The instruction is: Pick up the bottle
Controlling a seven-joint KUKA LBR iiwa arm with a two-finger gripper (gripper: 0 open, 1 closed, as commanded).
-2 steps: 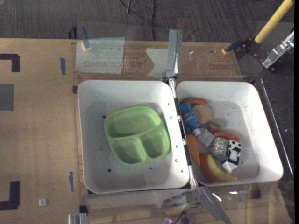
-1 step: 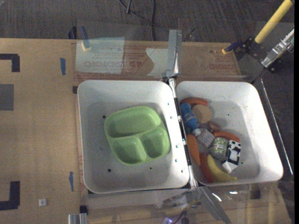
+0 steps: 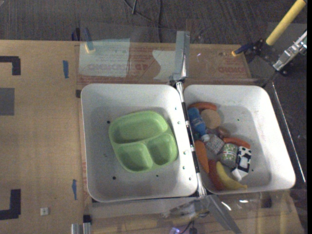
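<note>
The bottle [image 3: 196, 121] is blue with a pale label. It lies on its side in the right bin [image 3: 263, 111], close against that bin's left wall. A red sausage [image 3: 203, 106] lies just behind it and a tan round piece [image 3: 211, 118] touches its right side. An orange carrot [image 3: 202, 156] lies in front of it along the same wall.
More toy food crowds the right bin's front left: a green can [image 3: 228, 154], a black and white carton [image 3: 243, 162] and a banana [image 3: 229, 180]. The left bin [image 3: 97, 106] holds a green divided plate [image 3: 143, 140]. A yellow rod [image 3: 286, 17] and metal clamp [image 3: 291, 53] stand at the top right.
</note>
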